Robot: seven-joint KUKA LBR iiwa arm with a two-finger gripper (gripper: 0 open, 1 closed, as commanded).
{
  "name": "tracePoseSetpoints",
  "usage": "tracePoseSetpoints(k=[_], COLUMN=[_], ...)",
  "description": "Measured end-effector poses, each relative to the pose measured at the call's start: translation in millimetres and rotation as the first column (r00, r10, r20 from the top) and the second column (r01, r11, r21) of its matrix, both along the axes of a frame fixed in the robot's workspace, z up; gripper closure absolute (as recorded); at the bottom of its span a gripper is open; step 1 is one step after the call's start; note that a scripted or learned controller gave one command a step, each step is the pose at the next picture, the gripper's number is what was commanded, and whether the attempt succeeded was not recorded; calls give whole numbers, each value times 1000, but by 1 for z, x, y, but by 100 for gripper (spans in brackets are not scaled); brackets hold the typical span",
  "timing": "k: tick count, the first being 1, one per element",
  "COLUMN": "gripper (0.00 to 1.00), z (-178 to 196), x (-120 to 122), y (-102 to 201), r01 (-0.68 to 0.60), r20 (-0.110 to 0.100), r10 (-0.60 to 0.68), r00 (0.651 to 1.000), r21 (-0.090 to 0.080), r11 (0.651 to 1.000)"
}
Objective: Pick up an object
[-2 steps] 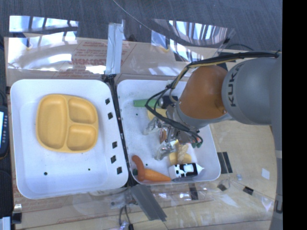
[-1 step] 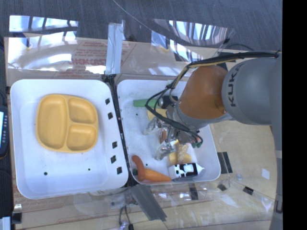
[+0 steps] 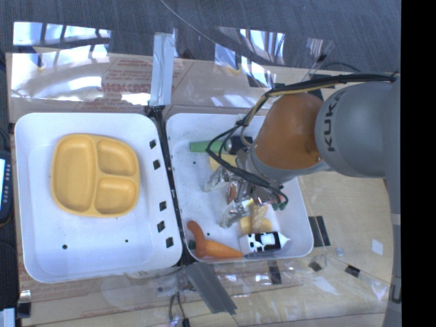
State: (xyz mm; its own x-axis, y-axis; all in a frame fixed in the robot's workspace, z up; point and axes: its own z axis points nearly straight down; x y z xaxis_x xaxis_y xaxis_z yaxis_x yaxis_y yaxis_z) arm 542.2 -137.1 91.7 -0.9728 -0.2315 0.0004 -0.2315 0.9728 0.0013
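Near edge of right bin: an orange carrot point(image 3: 216, 249) lies along the bottom wall, its reddish end curling up toward the divider between the bins; just right of it a black-and-white cow figure point(image 3: 263, 242) sits in the bottom right part, close to the rim.
Right bin point(image 3: 178, 182): its left strip, beside the divider, is bare white floor from top to bottom; the clutter gathers in the middle and lower right.
Pincer point(image 3: 235, 199): it hangs low over the middle of the right bin, among shiny metal parts and wires; whether it is released or clenched I cannot tell, and nothing is plainly seen between its tips.
Under the pincer: a pale yellow piece point(image 3: 260, 216) lies just beside it, between the wrist and the cow figure.
Arm point(image 3: 340, 128): the grey body comes in from the right, with the orange band point(image 3: 289, 131) covering the bin's upper right part and its right rim.
Far part of right bin: a green strip point(image 3: 201, 146) lies flat near the top, left of the band, with bare floor around it toward the top wall.
Left bin point(image 3: 27, 251): a yellow divided tray point(image 3: 95, 174) sits in its upper middle, apart from all four walls; wide bare floor lies below it.
Tabletop point(image 3: 340, 251): tape marks show at the right of the bins.
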Motion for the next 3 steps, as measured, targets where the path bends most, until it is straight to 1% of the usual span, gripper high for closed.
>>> tracePoseSetpoints(k=[1, 2, 3], gripper=[0, 100, 100], z=[1, 12, 19], x=[82, 83, 75], y=[51, 51, 39], r01=[-34, -37, 42], r20=[4, 6, 0], r10=[34, 37, -42], r00=[999, 999, 999], r21=[0, -1, -1], r11=[999, 999, 999])
